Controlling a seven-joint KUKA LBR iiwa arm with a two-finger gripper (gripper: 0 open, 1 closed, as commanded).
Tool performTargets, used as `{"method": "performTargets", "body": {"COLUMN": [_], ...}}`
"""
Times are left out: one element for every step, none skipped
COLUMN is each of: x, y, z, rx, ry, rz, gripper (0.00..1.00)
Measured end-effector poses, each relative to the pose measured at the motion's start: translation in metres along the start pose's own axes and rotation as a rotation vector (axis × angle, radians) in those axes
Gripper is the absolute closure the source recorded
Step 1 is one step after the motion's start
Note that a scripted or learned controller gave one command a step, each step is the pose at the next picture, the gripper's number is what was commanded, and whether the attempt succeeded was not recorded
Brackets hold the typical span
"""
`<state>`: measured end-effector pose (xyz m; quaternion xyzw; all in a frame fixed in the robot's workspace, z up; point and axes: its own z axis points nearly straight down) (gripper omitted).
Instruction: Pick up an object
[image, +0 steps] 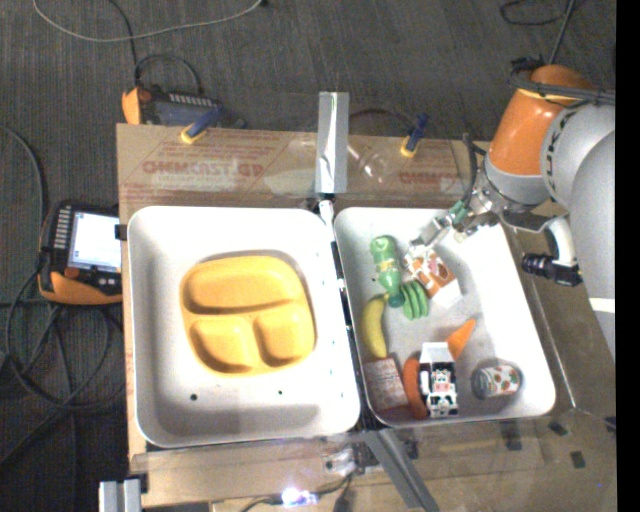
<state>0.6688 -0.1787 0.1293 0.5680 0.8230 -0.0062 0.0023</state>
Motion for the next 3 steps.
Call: {"method": "performTargets", "body": {"x": [0.031,0.031,0.048], "y": [-0.026,-0.024,-0.007], "z": [0.040,0.031,-0.079], "rx": [-0.013,-0.018,-0.006], "ry": [-0.001,-0.002,0.010], "rz": [-0.196,-0.196,-0.015], "gripper": [0.00,1.00,1.00]}}
